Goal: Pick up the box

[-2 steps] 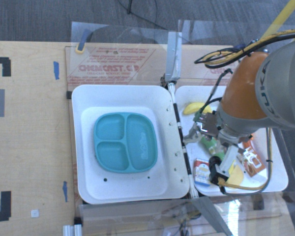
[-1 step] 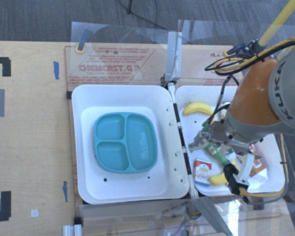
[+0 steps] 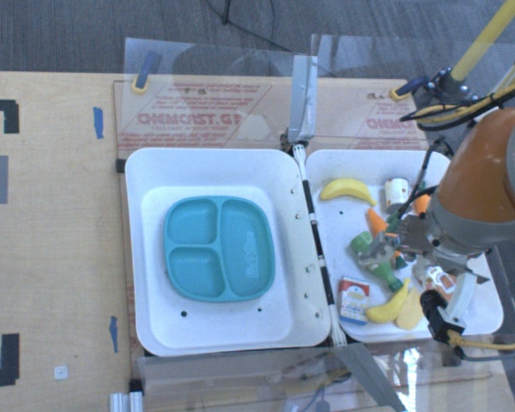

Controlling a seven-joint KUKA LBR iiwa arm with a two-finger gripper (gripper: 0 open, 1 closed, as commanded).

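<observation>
The box (image 3: 354, 299) is a small red and white carton with a blue edge, lying flat near the front left corner of the right bin (image 3: 326, 230). My gripper (image 3: 384, 251) hangs over the middle of that bin, just behind and to the right of the box, among green toy pieces (image 3: 362, 244). The grey wrist with its orange band (image 3: 485, 174) reaches in from the right and hides the bin's right side. Nothing of the box sits in the gripper.
A yellow banana (image 3: 347, 189) lies at the back of the right bin, beside a white cup (image 3: 396, 190) and an orange carrot (image 3: 375, 221). A second banana (image 3: 388, 307) and a yellow fruit (image 3: 409, 314) touch the box's right side. The left bin holds a blue divided plate (image 3: 220, 248).
</observation>
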